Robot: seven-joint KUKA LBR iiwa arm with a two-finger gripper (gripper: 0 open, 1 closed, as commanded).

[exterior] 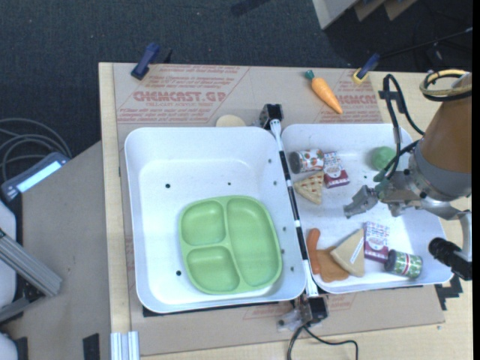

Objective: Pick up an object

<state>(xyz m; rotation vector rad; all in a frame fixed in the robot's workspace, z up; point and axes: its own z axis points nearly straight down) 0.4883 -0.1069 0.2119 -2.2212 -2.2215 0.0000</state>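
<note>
The right bin (341,135) holds several small items. A little red-and-white can (308,160) and a red packet (334,169) lie at its back left, and below them is a tan wedge (310,190). A green ball (382,157) sits at the back right. Near the front are an orange sausage-shaped piece (318,257), a tan sandwich wedge (350,253), a red-and-white packet (376,238) and a dark green can (403,263) on its side. My gripper (360,202) hangs over the middle of this bin, between the red packet and the sandwich wedge, with nothing seen in it.
In the left bin (150,171) lies a green divided plate (229,244). A toy carrot (326,93) rests on the bench behind the right bin. Blue clamps (146,60) (366,67) hold the board's back edge. Black cables (394,103) run beside the arm.
</note>
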